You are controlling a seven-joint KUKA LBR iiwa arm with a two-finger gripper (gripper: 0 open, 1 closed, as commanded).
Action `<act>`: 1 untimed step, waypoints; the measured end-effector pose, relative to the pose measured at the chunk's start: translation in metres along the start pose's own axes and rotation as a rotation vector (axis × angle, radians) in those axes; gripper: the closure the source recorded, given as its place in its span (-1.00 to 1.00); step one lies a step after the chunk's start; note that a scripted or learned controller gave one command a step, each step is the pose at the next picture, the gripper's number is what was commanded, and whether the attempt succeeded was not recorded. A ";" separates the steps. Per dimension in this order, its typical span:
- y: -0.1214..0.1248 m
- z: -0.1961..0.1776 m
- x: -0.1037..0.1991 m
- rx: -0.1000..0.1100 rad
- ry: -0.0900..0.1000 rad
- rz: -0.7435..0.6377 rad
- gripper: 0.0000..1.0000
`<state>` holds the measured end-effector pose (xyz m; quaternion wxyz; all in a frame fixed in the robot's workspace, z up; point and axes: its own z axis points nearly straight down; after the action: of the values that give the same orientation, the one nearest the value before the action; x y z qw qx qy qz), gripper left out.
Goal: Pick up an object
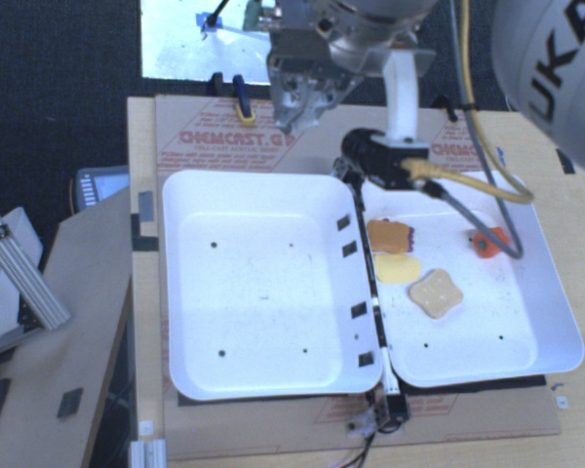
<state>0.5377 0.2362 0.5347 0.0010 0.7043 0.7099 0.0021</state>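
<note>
Two white bins side by side on the bench. Left bin [258, 291] has only a few dark specks on its floor. Right bin [526, 344] has all the pickable stuff, bunched toward its left half: a brown toast [390, 236] near the divider, a flat yellow slice [398, 268] just below and touching or slightly overlapping it, a tan bread piece [436, 292] just beside the slice on its lower right, and a small orange-red item [487, 243] well apart on the right, partly behind a grey cable [478, 224].

The gripper [297, 100] hangs high above the back edge of the bench, behind the left bin's rear rim, not over any object. Fingers: can't tell, too blurred and dark against the wrist body. Nothing visibly between them.

A black-and-white unit [390, 149] with a yellow cable [478, 183] sits at the back where the bins meet; the cables drape over the right bin's back portion, likely a fixed part of the rig.

Judgement: pick not started, the arm looks parked or in transit. The objects cluster tightly, so the toast and the slice could get nudged together; the bread piece is thicker and freer, probably the easiest grab. The orange item risks a cable snag.
</note>
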 end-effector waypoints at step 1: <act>0.006 0.206 -0.052 0.018 -0.008 0.011 1.00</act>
<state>0.5452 0.1844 0.3288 -0.0026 0.7083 0.7059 -0.0070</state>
